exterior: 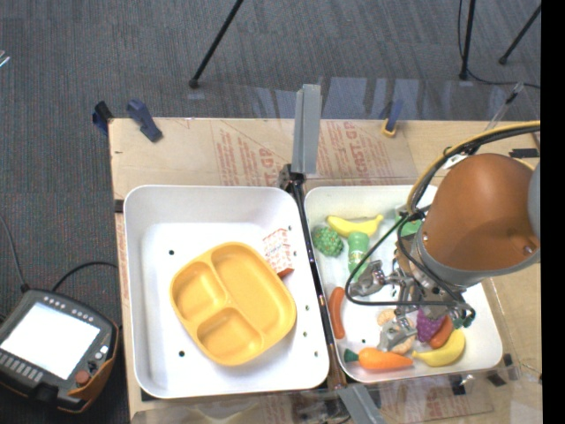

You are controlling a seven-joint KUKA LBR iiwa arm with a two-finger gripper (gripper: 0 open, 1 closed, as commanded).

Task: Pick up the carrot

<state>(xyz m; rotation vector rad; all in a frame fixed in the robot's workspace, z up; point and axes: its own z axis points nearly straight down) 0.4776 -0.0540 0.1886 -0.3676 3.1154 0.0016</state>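
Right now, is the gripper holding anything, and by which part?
Cannot be told. The gripper sits low in the right bin, just above the carrot, with the arm's wrist blocking the view.

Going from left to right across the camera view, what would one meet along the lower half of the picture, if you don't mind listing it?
Handheld screen pendant → yellow divided plate → red sausage-shaped toy → carrot → yellow banana.
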